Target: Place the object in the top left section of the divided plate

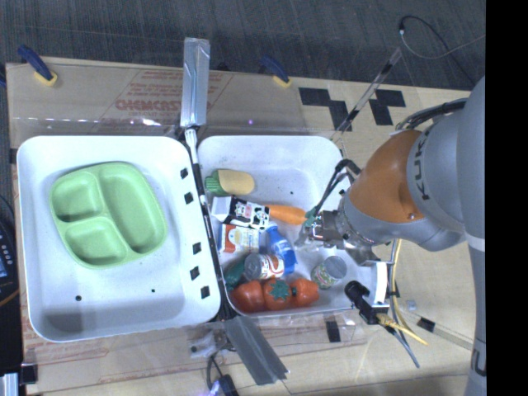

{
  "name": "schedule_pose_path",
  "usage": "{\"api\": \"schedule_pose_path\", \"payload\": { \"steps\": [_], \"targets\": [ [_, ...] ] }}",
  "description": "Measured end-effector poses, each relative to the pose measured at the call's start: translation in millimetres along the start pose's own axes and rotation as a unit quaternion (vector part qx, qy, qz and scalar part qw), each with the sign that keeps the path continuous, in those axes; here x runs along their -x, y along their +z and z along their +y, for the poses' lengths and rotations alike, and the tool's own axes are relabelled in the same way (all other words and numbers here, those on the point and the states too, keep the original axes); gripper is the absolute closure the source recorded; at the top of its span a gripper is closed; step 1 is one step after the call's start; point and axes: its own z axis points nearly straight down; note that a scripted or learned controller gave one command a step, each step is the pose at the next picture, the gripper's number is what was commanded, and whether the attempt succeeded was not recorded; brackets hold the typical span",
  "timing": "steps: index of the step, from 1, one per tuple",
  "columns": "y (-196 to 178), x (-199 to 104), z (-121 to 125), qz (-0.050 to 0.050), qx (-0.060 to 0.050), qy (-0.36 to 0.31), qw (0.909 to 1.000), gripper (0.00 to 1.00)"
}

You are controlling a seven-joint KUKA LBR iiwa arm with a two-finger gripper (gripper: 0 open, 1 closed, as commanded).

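Grey and orange, the robot arm (421, 188) reaches in from the right and bends down over the right bin (318, 151), its gripper (316, 228) low near that bin's middle among the clutter. The jaws are hidden under the wrist, so I cannot tell their spread or whether they grip anything.

The left bin (49, 304) carries a pale green divided plate (107, 213) toward its upper left corner, set apart as the drop-off spot (none of its sections holds anything).

The right bin holds the candidates, crowded against its left wall and lower edge: a yellow corn cob (231, 181), an orange carrot (287, 214) touching the gripper's side, small cartons (243, 225), a can (266, 266), red tomatoes (268, 294). The carrot looks the likely target; nothing has reached the plate.
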Motion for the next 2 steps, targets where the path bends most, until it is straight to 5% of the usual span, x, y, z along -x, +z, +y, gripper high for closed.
{"api": "schedule_pose_path", "payload": {
  "steps": [1,2],
  "targets": [
    [0.1,0.1,-0.1,0.000,0.000,0.000,1.0000,0.00],
    [-43.0,12.9,33.6,-0.002,-0.026,0.150,0.9883,0.00]
  ]
}}
